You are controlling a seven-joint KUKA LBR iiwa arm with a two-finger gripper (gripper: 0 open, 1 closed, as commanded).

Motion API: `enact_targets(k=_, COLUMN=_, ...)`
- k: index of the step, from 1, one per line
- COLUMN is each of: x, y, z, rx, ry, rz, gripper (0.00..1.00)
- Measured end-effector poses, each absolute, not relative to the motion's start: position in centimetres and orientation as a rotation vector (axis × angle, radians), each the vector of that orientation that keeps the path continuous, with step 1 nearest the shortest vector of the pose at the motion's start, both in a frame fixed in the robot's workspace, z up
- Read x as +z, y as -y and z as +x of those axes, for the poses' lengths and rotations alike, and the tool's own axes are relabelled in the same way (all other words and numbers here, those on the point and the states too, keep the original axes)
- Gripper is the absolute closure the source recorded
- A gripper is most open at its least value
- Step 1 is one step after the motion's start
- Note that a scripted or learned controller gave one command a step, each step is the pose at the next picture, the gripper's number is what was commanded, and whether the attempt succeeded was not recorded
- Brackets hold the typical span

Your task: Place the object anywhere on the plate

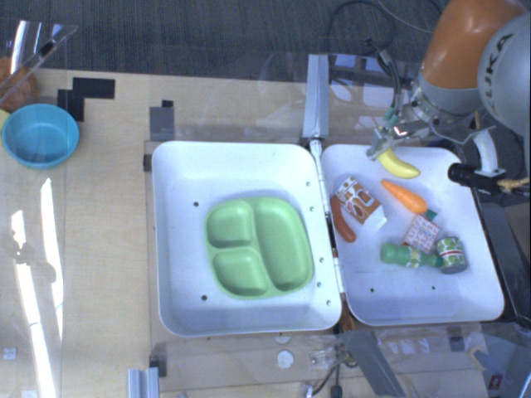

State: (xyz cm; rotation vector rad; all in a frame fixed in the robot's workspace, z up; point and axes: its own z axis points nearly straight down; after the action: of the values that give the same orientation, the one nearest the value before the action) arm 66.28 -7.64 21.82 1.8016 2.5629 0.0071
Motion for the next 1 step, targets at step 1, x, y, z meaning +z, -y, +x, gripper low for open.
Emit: enact_targets(k=1, x=18.54, y=-0.08, z=59.20, rx=0.005, ry=-2.721, rz=1.562, gripper=1.00)
